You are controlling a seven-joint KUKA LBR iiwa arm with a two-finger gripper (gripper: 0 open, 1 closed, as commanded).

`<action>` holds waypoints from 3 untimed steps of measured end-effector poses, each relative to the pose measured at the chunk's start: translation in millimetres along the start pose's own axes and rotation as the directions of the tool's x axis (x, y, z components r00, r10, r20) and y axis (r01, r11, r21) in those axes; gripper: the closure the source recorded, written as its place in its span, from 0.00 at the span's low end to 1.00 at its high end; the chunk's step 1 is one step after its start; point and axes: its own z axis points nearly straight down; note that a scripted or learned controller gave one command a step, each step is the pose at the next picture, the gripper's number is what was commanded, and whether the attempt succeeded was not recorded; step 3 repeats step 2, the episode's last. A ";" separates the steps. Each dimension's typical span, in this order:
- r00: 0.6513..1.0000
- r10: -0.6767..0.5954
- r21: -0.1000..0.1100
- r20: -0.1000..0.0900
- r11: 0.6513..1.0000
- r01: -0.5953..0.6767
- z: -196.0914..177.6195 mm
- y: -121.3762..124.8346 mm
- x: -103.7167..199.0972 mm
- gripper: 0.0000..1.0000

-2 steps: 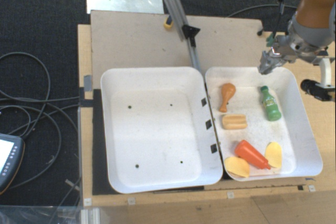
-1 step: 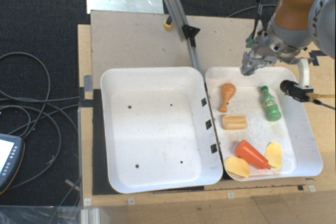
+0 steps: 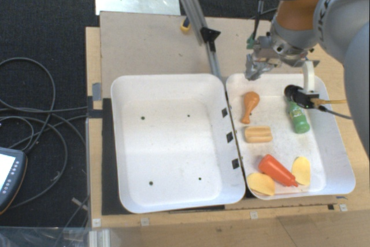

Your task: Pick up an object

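Drumstick point(image 3: 250, 106), a small tan toy piece, lies in the right bin point(image 3: 338, 144), in the far part of it and close to the wall on the side of the left bin point(image 3: 167, 142). Its thick end points away from the camera and its thin end points toward the camera. The gripper point(image 3: 254, 71) hangs just beyond the thick end of the drumstick, over the far rim of the same bin, and a small gap shows between the two. Whether the gripper is open or closed I cannot tell from this angle. The grey arm point(image 3: 324, 8) reaches in from the right of the drumstick, higher up.

To the right of the drumstick, well apart, lies a green bottle point(image 3: 299, 118). Just on the near side of the drumstick, close to its thin end, lies a pale bun point(image 3: 258, 135) (it looks like a small bread roll). Further toward the camera from the drumstick lies an orange cone point(image 3: 276, 169), with its tip pointing to the right and near. The first yellow slice point(image 3: 261, 184) lies against the wide end of the cone, and the second yellow slice point(image 3: 301, 169) lies just beside its tip. Both bins stand on the counter point(image 3: 144, 43), which continues behind the drumstick.
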 end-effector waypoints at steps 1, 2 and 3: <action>1.000 0.000 0.001 -0.001 1.000 0.000 10.6 5.9 54.9 1.00; 1.000 0.001 -0.002 0.000 1.000 -0.001 6.1 18.9 102.2 1.00; 1.000 0.001 -0.002 0.000 1.000 -0.001 6.1 18.9 102.2 1.00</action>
